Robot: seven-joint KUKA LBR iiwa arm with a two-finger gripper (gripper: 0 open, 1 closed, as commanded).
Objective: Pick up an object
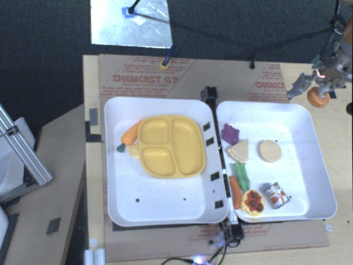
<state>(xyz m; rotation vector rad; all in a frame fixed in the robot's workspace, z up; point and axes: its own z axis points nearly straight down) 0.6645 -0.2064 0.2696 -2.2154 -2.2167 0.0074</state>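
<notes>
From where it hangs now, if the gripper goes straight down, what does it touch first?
Probably the cardboard sheet just outside the right bin's far corner, not any toy. The gripper hangs near an orange piece; depth is unclear, so it may clip the bin's rim.

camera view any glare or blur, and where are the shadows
In the camera view, glare washes the shiny square metal sheet at top; the arm's hand at right is soft and slightly blurred; the yellow three-compartment plastic plate throws only a faint shadow on the left white bin.
</notes>
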